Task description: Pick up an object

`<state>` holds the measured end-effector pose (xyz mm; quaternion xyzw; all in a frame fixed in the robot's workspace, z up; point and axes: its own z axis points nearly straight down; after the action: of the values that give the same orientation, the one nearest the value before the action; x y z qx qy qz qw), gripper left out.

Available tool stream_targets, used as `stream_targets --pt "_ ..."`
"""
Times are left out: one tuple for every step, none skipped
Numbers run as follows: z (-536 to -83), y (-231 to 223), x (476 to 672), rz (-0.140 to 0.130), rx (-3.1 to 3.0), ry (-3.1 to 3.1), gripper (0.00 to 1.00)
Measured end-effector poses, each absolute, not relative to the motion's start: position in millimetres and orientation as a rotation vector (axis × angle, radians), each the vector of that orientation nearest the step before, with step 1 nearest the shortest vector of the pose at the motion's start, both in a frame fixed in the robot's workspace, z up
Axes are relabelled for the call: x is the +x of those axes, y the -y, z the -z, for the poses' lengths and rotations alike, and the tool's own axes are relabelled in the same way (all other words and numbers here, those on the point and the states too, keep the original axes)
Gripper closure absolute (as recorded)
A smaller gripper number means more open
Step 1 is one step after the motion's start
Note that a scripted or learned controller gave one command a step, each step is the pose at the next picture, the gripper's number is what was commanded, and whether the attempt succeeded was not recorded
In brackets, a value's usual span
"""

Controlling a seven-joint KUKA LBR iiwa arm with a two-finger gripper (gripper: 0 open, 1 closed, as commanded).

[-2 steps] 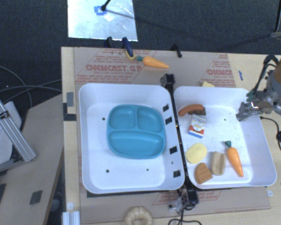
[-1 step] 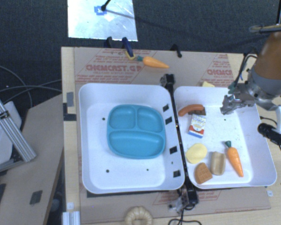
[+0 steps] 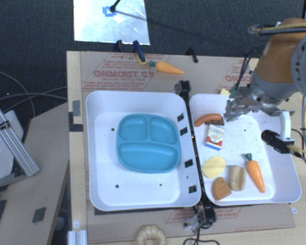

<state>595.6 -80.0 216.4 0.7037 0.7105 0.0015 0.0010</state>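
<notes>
Jaws' opening cannot be told — gripper [image 3: 229,111] above glossy sausage [image 3: 208,119], flat printed carton [image 3: 214,137] beside.

I saw open floor in the right bin's [image 3: 296,188] upper right; toys crowded its lower left, and a blue plate [image 3: 147,143] filled the left bin [image 3: 99,182].

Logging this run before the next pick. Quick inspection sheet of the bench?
Surface: two white bins, left bin, right bin.
Job's things: in right bin, sausage, small carton, yellow chip, two bread pieces, carrot.
Clutter: blue divided plate in left bin; second carrot on bench behind; ring-shaped thing at front edge.
Tool: tool over right bin's back, near sausage.
Cables: black cables left of bench.
Surroundings: dark carpet.
</notes>
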Motion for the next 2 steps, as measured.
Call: stream_targets --pt "-228.7 23.2 610.8 -0.007 2.209 -2.232 1.0" --pt "-217.9 -27.2 619.1 -0.004 2.21 -2.231 1.0"
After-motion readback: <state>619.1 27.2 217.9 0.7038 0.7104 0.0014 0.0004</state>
